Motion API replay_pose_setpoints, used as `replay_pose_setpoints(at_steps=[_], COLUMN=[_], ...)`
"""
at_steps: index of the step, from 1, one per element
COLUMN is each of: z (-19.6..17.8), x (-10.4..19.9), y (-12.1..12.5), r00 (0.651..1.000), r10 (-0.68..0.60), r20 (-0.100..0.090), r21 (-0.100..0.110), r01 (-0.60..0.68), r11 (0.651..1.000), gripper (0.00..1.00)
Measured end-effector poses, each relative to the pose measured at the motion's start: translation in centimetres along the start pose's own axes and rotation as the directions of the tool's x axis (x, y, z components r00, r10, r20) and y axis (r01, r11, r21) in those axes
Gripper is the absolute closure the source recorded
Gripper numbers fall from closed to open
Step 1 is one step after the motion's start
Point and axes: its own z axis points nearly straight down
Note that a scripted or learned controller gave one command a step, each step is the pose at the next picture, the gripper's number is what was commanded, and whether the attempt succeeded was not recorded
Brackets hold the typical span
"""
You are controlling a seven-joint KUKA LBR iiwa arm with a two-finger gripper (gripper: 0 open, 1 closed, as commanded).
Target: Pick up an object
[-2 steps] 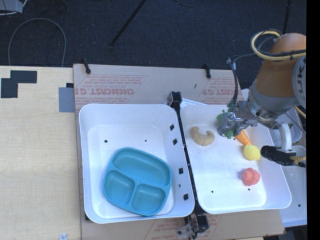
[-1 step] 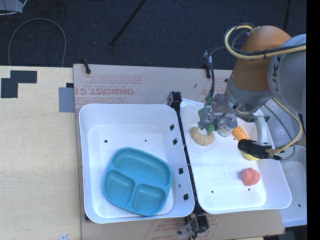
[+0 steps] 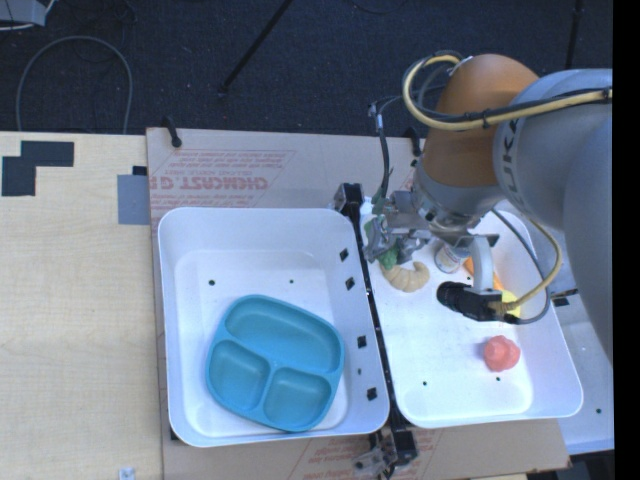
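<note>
My gripper (image 3: pixel 392 246) hangs low over the far left part of the right bin (image 3: pixel 455 403), close to the divider between the two bins. Just below and right of it lies a tan, croissant-shaped piece (image 3: pixel 409 277), touching or nearly touching the gripper's tip. A pinkish-red lump (image 3: pixel 502 353) rests near the right bin's right wall. A small orange item (image 3: pixel 468 265) peeks out beside the wrist, mostly hidden by the arm.
The left bin (image 3: pixel 185 268) holds a blue divided plate (image 3: pixel 275 361) in its lower middle. The arm's grey body (image 3: pixel 560 158) covers the right bin's far right corner. Cardboard (image 3: pixel 230 173) lies behind the bins.
</note>
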Motion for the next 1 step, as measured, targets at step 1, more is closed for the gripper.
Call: replay_pose_setpoints(at_steps=[1], z=[0.68], x=[5.60], y=[0.68], r00=[1.000], r10=[0.000], r20=[0.001], r21=[-0.002], r01=[0.000], r11=[1.000], gripper=[1.00])
